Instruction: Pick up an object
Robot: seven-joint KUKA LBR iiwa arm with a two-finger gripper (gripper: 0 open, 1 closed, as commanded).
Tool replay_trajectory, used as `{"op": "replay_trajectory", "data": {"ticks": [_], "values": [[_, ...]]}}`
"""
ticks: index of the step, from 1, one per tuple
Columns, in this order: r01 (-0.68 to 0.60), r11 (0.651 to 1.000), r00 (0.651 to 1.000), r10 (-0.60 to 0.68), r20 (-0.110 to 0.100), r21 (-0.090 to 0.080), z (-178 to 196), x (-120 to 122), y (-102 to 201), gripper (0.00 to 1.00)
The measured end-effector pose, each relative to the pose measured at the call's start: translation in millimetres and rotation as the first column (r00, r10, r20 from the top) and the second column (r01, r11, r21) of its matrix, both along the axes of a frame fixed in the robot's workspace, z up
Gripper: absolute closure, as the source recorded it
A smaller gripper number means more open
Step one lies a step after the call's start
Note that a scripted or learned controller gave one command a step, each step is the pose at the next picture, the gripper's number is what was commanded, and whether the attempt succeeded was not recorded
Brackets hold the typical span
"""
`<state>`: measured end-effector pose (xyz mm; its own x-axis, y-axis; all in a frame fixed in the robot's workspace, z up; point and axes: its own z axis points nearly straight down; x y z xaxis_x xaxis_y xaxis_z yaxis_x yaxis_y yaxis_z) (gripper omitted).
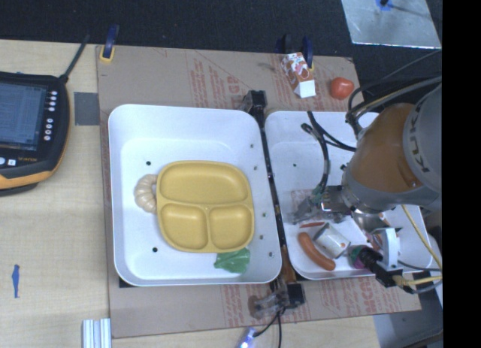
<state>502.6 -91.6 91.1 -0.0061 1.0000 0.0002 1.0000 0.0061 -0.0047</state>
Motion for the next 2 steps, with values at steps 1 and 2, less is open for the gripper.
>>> {"op": "replay_trajectory", "data": {"ticks": [1,2], "values": [[0.001,1.000,1.000,-0.001,0.000,0.001,0.1,-27.1,-2.9,0.00],[0.001,1.000,1.000,-0.001,0.001,0.000,0.1,-26.9,-3.8,0.00]]}}
